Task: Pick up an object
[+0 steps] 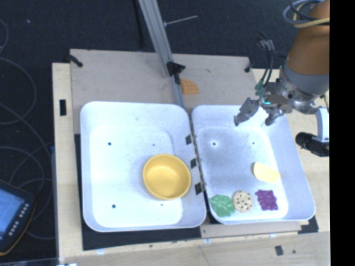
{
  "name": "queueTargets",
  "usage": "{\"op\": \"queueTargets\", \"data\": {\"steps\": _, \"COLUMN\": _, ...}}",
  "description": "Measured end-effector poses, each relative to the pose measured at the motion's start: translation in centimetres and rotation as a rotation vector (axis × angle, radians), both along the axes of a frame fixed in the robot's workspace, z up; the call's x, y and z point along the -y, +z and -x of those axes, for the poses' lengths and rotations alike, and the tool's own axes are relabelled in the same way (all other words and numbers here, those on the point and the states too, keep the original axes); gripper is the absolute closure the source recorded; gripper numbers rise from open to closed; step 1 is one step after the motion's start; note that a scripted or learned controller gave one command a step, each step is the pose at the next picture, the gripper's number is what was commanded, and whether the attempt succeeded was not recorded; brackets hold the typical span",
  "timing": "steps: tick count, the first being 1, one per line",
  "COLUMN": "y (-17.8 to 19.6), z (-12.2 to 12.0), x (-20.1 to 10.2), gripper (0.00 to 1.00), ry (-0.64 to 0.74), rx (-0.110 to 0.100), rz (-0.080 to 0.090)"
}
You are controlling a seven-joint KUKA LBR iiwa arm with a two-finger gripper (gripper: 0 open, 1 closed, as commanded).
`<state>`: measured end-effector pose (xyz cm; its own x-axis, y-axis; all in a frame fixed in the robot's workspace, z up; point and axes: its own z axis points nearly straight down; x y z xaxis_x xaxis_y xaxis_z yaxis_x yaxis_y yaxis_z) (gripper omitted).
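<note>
My gripper (256,116) hangs over the back edge of the right bin (233,148), its two fingers spread apart with nothing between them. Near that bin's front right lie a pale yellow lemon-shaped piece (266,172), a purple grape bunch (267,199), a chocolate-chip cookie (242,201) and a green leafy piece (222,205). All of them sit well in front of the gripper. A yellow bowl (166,176) rests in the left bin (111,148), toward its right side.
A slanted metal rail (158,32) runs from the top down to the divide between the bins. A small orange patch (189,87) lies on the bench behind the bins. The arm's body (308,54) stands at the right.
</note>
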<state>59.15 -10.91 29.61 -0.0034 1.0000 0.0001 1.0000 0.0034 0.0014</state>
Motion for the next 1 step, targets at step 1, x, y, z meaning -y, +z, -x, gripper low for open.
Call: {"op": "queueTargets", "data": {"steps": 1, "y": 0.01, "z": 0.00, "x": 0.00, "gripper": 0.00, "ry": -0.001, "rx": 0.000, "rz": 0.000}}
